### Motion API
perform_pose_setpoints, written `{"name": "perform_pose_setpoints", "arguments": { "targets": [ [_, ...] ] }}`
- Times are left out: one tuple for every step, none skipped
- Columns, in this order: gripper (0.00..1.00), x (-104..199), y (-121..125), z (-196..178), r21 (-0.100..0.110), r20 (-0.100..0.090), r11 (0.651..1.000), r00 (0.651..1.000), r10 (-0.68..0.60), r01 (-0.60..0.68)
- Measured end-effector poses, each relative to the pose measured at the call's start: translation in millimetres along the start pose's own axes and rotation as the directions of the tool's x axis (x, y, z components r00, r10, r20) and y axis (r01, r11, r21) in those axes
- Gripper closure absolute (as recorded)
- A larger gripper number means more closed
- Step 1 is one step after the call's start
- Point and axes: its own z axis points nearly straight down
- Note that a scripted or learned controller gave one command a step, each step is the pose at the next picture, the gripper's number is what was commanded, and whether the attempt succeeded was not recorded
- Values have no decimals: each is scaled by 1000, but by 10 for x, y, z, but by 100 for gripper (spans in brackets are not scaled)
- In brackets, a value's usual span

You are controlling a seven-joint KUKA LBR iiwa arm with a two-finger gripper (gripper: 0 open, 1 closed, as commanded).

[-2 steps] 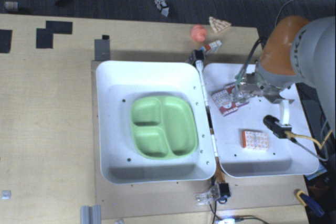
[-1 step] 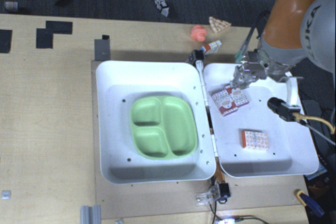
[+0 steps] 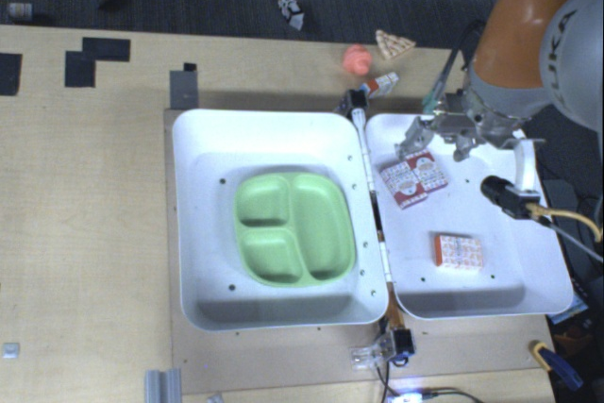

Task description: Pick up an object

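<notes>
Camera view, right bin (image 3: pixel 528 293): red and white box (image 3: pixel 412 178) flat on its floor, just under the gripper (image 3: pixel 436 142). Fingers spread apart above the box's far edge, nothing between them. Smaller orange box (image 3: pixel 459 251) nearer the front wall.

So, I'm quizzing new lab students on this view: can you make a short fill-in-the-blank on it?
1. The green divided tray lies in the ____ bin.
2. The tray has ____ compartments.
3. The small orange packet lies in the ____ bin.
4. The gripper hangs over the ____ bin.

Missing words: left; three; right; right
</notes>
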Motion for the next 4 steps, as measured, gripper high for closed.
{"name": "perform_pose_setpoints", "arguments": {
  "targets": [
    [0, -356, -745, 1133, 2, 0, 1000, 1000, 3, -3],
    [100, -348, -730, 1025, -2, 0, 1000, 1000, 1, -1],
    [0, -348, -731, 1025, -2, 0, 1000, 1000, 1, -1],
    [0, -490, -1093, 1342, -24, 8, 1000, 1000, 1, -1]
  ]
}}
